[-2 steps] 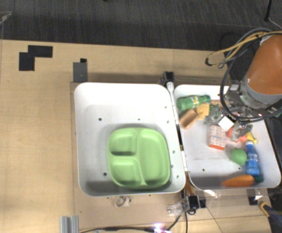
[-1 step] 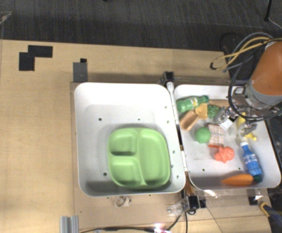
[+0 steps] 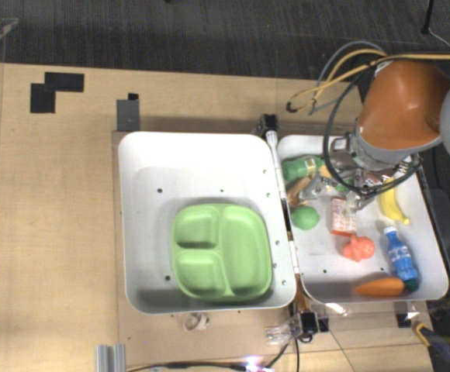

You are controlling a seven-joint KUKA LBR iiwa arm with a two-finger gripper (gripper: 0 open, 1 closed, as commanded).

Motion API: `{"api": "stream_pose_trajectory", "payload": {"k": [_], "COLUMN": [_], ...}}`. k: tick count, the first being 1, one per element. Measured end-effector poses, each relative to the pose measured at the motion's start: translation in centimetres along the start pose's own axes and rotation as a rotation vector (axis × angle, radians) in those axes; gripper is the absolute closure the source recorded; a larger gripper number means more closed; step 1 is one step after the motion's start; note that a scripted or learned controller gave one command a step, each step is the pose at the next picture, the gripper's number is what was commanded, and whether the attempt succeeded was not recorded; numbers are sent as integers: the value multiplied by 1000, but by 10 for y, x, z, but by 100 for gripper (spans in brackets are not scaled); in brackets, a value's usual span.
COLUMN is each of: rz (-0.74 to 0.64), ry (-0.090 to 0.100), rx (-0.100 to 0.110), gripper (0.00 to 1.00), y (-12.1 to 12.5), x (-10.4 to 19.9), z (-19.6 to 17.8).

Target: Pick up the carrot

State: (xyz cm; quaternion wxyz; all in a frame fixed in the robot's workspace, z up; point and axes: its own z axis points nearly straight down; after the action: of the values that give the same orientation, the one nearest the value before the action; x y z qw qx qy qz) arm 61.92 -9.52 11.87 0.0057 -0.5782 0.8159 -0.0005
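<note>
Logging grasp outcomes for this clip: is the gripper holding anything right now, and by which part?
Cannot be told: the arm's wrist hides the gripper. The carrot lies untouched at the near edge of the right bin, apart from the arm.

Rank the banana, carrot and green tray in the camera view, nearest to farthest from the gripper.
Gripper is in the right bin.
1. Banana, just to its right.
2. Carrot, at the bin's near edge.
3. Green tray, in the left bin.
</note>
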Motion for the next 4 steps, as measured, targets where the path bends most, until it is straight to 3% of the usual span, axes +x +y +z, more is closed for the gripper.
{"api": "stream_pose_trajectory", "payload": {"k": [1,2,3,4], "rz": [-398,-504,-530,-493], "ry": [6,2,0,4], "rx": [3,-3,-6,4], "gripper": [0,0,0,0], "y": [18,89,126,88], "x": [92,66,36,54], "z": [-56,-71,-34,28]}}
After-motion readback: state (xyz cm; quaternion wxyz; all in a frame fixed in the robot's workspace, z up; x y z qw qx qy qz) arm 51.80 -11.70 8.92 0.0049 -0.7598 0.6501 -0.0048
